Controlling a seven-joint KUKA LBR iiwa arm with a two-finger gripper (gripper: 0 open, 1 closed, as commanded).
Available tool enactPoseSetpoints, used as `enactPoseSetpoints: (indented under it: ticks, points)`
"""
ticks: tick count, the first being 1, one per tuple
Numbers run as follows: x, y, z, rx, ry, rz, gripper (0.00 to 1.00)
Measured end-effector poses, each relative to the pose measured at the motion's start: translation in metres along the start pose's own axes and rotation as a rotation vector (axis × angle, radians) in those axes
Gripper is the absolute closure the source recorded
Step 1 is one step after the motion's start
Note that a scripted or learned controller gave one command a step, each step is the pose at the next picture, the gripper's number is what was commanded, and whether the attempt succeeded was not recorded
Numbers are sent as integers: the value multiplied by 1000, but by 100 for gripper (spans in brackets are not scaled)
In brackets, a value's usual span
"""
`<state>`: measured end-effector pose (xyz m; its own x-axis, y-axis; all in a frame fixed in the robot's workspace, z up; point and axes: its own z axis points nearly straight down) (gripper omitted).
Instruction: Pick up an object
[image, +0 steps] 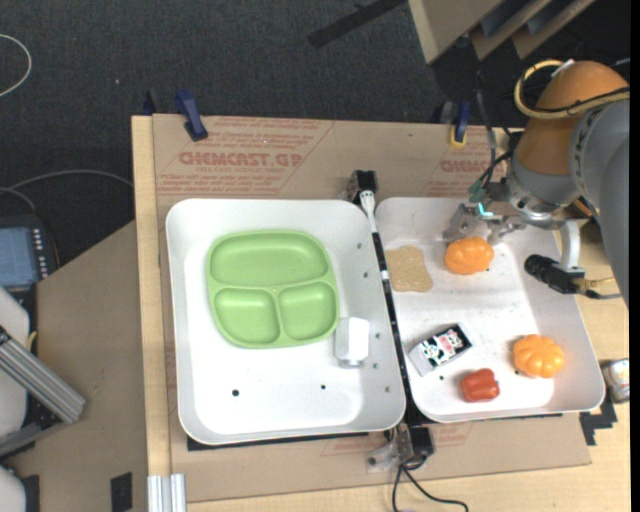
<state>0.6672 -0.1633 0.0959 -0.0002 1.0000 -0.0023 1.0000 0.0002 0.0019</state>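
The tool sits low over the far part of the right bin, at the end of a grey arm w/ an orange band that comes in from the right. Its metal fingers straddle the top of an orange round fruit, which lies directly under and just in front of the tool; fingers look spread, touching or nearly touching the fruit's top, but a firm grip can't be confirmed. A black cable piece hangs just right of the fruit.

Left of the tool, near the bin's left wall, lies a flat tan slice, like bread. Nearer the camera from the tool, approx. mid-bin, a small black-and-white carton lies tilted. Beside it, closer to the front rim, sits a small red pepper-like item. To the right of that, a second orange object, pumpkin-shaped, rests well apart from the tool.

Farther left, beyond a black divider strip, is the left bin. It holds a green three-compartment plate, lying flat, and a small white cup-like object just beside the plate's near right corner. Both bins rest on a brown cardboard-covered surface w/ red printed lettering; blue clamps at its far edge.
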Motion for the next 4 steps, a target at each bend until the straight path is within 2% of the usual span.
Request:
enactPoseSetpoints:
  ticks: [1,2,3,4]
  points:
    - [-1,-41,12,7,4,2,0]
    - [-1,-38,0,-1,1,1,100]
    - [75,-2,-23,-5,2,-7,100]
    - [163,1,-95,-7,4,-9,100]
